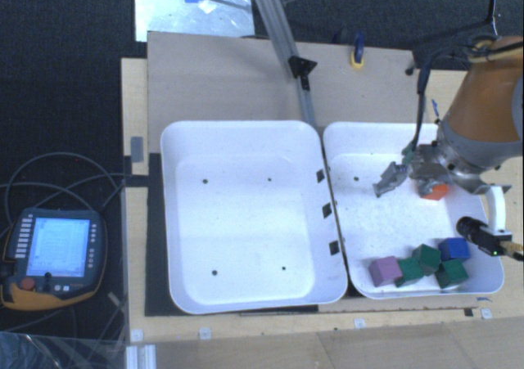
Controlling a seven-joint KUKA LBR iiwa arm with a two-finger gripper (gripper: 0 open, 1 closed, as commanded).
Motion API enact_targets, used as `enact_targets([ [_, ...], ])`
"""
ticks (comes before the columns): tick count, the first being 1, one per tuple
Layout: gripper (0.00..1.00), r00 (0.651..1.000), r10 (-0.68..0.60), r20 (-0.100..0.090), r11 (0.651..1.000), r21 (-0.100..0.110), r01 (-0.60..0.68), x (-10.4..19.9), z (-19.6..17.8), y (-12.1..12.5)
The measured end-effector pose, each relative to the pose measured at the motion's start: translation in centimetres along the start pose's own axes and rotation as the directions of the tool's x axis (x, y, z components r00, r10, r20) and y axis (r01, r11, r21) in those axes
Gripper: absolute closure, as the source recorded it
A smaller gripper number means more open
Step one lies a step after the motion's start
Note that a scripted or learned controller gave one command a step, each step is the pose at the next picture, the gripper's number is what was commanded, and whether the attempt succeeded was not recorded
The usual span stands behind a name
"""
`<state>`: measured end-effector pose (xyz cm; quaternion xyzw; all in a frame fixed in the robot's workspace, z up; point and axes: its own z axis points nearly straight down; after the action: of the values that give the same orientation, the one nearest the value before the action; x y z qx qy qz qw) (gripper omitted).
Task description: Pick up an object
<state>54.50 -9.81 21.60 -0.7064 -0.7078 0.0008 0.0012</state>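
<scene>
My gripper (395,169) hangs over the middle of the right bin (360,142), reaching in from the right. It is open with nothing between its fingers. An orange object (436,191) lies on the bin floor just right of the gripper, partly hidden under the wrist. Along the front edge of the same bin sit a pink block (383,270), two green blocks (425,258) and a blue block (453,249), all well in front of the gripper.
The left bin (176,195) adjoins the right one. A grey pole (278,20) slants over the back of the bench. A teach pendant (53,257) lies on the floor at left. A black-tipped tool (483,236) projects over the right bin's right rim.
</scene>
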Motion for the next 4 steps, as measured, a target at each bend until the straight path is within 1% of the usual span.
enact_targets([
  [2, 0.0, 1.0, 0.002, 0.0, 1.0, 0.001, -0.002, -1.9, 10.1, -1.0],
  [3, 1.0, 1.0, -0.002, 0.0, 1.0, -0.007, 0.002, -1.8, 8.7, -0.8],
  [4, 1.0, 1.0, -0.003, 0.002, 1.0, -0.012, 0.003, -1.8, 2.3, -0.8],
])
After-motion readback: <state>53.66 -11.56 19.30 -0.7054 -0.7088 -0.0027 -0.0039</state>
